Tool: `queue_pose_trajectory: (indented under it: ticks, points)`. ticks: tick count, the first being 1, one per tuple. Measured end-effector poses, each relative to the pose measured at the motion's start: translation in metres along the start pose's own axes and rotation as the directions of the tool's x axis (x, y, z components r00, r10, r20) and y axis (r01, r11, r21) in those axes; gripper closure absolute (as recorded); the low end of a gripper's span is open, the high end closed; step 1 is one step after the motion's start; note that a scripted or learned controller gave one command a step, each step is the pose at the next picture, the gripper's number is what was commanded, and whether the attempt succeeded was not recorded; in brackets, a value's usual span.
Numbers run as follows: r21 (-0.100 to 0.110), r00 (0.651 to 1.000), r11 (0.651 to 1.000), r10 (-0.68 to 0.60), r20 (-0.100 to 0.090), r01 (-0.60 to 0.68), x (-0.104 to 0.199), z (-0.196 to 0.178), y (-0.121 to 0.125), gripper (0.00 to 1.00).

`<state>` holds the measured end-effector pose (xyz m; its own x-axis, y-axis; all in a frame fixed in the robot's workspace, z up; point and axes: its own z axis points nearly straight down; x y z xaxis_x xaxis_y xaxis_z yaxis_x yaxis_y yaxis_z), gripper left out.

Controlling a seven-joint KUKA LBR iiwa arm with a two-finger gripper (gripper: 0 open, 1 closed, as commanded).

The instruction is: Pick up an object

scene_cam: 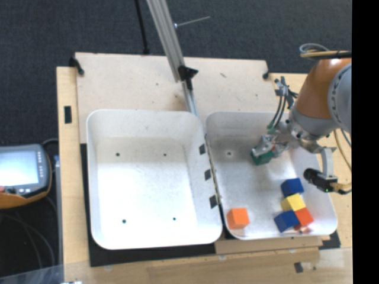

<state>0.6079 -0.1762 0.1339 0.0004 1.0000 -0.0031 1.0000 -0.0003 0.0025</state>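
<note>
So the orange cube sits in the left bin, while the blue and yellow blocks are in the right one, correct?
Not quite. The camera view shows the orange cube in the right bin, near its front left corner. The blue and yellow blocks are in the right bin, as you said.

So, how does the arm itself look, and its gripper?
The arm is grey with a broad orange band above the wrist. Thin cables loop along it. The gripper is small, with metal parts and a green piece at the tip.
</note>
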Motion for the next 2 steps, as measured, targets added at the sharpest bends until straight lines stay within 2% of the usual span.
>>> queue_pose_trajectory:
  ticks: [1,2]
  points:
    - [-0.005,1.0,1.0,-0.01,-0.005,0.01,0.083,-0.054,0.024,1.0]
    - [0.0,1.0,1.0,-0.01,-0.006,0.01,0.19,-0.072,0.015,1.0]
